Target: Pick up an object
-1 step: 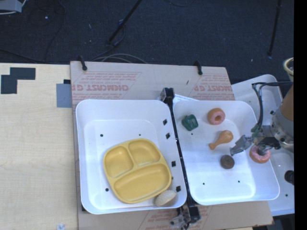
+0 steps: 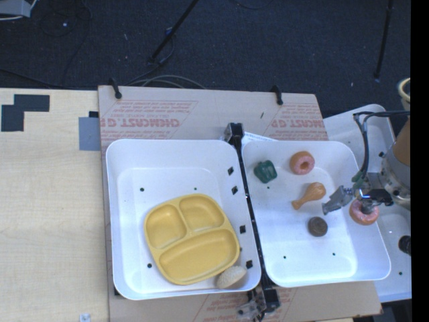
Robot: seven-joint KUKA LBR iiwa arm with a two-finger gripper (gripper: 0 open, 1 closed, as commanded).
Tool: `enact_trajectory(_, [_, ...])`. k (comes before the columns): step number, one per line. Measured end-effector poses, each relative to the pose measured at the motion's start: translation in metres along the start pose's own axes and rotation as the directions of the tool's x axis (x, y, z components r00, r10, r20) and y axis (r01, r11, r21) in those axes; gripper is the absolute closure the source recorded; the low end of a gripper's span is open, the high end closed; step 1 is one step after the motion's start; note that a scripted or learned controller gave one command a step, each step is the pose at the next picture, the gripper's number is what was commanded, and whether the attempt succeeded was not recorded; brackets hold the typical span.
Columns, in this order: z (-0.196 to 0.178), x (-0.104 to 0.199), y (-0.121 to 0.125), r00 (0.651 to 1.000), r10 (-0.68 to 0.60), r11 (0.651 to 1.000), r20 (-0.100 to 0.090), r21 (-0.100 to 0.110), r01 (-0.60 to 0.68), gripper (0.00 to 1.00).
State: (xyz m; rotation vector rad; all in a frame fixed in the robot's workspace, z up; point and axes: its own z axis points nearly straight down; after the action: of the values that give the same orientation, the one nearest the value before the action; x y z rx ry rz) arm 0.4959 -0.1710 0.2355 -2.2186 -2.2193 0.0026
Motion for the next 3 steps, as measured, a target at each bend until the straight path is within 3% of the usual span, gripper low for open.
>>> enact_trajectory(2, [0.110,-0.014,0.002,1.000,0.000,1.000,-0.001,0.003,0.000,0.00])
enact_trajectory(3, [0.144,-0.013,0.004,1.000,0.000,1.000,-0.001,-0.005,0.000,0.00])
